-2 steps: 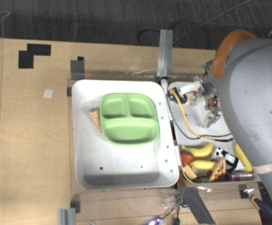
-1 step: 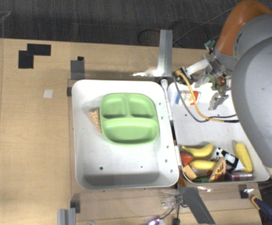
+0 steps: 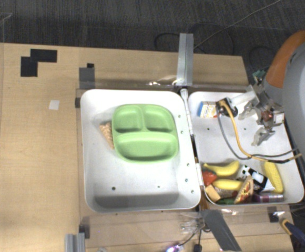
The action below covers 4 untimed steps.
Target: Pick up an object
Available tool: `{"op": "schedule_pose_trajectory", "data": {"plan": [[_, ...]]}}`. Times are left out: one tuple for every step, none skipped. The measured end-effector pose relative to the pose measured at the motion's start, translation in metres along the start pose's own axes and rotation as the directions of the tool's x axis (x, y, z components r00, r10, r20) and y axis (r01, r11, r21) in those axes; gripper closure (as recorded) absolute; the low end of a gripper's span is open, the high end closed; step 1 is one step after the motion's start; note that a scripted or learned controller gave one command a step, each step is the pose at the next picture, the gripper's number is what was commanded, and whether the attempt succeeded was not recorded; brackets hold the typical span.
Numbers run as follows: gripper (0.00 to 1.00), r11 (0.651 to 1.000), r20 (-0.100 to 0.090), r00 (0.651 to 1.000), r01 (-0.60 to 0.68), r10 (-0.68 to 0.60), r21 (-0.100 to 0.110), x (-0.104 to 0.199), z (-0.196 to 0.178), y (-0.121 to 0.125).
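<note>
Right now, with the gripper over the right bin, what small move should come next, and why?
Probably shift the gripper toward the near end of the right bin before descending. It hangs over bare floor at the far end, while the bananas and other toy food are piled along the near wall. The green tray sits in the other bin.

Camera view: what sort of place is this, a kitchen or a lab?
Probably a robot lab bench: two shallow white plastic bins on a wooden bench, a grey arm with cables, and a pile of toy food.
</note>
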State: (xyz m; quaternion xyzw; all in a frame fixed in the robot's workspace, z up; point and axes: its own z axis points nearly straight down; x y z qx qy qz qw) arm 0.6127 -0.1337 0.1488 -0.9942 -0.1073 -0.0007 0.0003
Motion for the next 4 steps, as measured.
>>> {"op": "schedule_pose_trajectory", "data": {"plan": [[0.00, 1.000, -0.001, 1.000, -0.009, 0.009, 0.001, 0.020, 0.010, -0.049], [0.00, 1.000, -0.003, 1.000, -0.010, 0.010, 0.001, 0.018, -0.037, -0.119], [1.00, 1.000, -0.005, 1.000, -0.013, 0.013, 0.004, 0.019, -0.047, -0.118], [1.00, 1.000, 0.001, 1.000, -0.008, 0.008, 0.000, -0.030, -0.043, -0.113]]}}
